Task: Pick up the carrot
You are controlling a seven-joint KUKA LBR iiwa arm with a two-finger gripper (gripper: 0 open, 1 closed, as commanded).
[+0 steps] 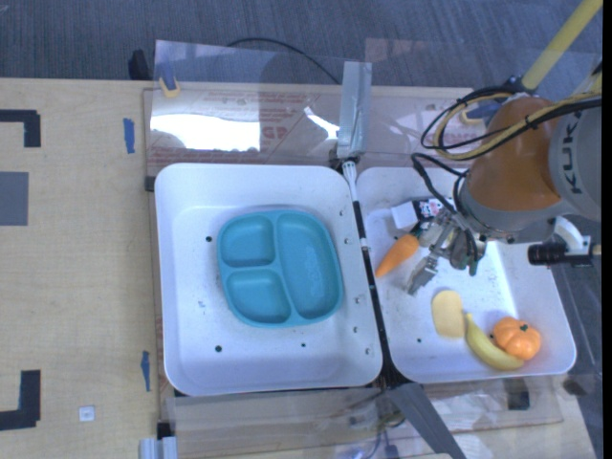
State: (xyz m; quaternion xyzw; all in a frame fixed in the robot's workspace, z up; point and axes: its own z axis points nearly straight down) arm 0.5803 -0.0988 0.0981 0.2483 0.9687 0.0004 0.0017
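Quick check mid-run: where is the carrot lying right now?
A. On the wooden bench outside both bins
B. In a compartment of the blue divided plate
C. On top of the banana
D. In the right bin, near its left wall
D: the carrot lies on the floor of the right bin close to its left wall, beside the gripper, apart from the banana and the blue divided plate.

We identify this as a robotics laboratory test cell, not a home or kitchen. A light wooden bench (76, 256) carries black tape markers (24, 127) at the left and blue tape tabs (128, 135). Two white bins (182, 199) sit side by side, bordered at the far side by a clear plastic sheet (249, 113). At the right, the grey arm (535, 161) with loose black and yellow cables (459, 122) confirms an experimental rig. Grey carpet (287, 8) lies beyond the bench.
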